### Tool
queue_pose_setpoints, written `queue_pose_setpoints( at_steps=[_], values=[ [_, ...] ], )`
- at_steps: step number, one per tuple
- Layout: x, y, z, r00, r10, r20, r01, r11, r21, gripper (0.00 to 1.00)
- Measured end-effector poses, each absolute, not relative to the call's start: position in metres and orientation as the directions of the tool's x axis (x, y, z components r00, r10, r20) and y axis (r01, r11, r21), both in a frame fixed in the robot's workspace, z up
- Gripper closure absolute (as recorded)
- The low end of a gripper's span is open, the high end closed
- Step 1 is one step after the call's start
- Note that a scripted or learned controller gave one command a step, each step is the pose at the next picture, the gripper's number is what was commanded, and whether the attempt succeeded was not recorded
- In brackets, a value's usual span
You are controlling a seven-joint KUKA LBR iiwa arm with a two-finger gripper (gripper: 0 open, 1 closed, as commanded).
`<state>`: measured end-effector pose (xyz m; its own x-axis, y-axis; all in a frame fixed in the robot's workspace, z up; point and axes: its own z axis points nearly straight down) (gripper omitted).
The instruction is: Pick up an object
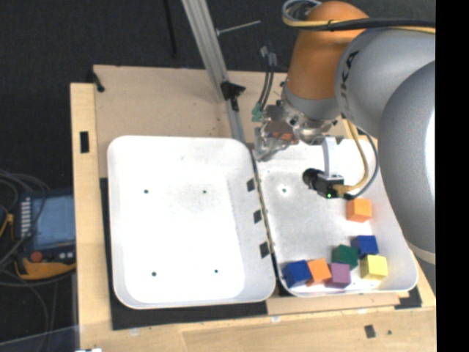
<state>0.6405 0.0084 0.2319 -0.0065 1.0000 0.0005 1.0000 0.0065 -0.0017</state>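
Observation:
Several small coloured blocks lie in the right bin (308, 218). An orange block (359, 210) sits alone near its right wall. Along the front wall lie a blue block (297, 273), an orange block (319, 270), a purple block (341, 273), a green block (345, 255), a second blue block (364, 245) and a yellow block (374, 266). My gripper (265, 147) hangs low over the far left corner of the right bin, well away from all the blocks. Nothing shows in its grasp.
The left bin (183, 218) sits beside the right one, split from it by a ridge with black clips (258, 215). A slanted metal rail (212, 57) rises behind the bins. The grey arm (396, 108) covers the right bin's far right part.

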Motion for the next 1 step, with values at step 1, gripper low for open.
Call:
queue_pose_setpoints(
  at_steps=[1],
  values=[
    [0.6454, 0.0636, 0.2246, -0.007, 1.000, 0.000, 1.000, 0.007, 0.001, 1.00]
  ],
)
